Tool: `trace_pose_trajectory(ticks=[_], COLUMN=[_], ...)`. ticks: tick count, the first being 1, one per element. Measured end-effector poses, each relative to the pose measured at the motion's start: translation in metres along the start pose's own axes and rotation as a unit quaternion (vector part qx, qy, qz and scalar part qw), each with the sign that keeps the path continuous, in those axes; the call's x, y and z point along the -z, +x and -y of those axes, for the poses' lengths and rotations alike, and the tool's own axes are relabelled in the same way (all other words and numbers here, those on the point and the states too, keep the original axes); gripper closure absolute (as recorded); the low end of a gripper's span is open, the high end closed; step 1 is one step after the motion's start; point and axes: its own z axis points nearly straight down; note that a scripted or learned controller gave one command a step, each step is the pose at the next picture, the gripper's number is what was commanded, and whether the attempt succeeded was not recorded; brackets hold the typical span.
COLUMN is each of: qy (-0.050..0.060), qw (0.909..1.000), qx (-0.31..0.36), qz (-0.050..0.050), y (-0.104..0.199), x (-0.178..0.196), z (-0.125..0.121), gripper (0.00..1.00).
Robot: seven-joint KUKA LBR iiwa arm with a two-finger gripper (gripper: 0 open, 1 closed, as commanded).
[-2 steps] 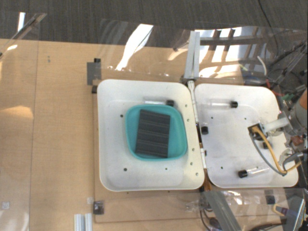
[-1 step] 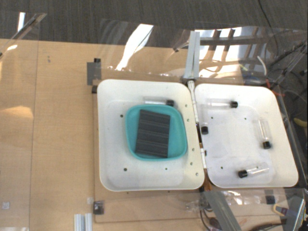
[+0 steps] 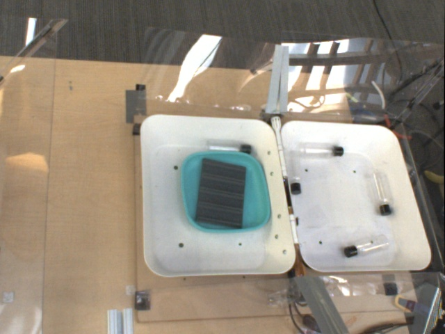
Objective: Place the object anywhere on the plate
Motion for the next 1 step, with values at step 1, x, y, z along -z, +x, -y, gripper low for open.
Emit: trace_pose_trajectory(ticks=[1], qy=[-0.001], qw=[1.0000], qx=[0.001], qz=[-0.001], y=[0.0006], x=[0.0148], z=[-0.0005], gripper=[0.00])
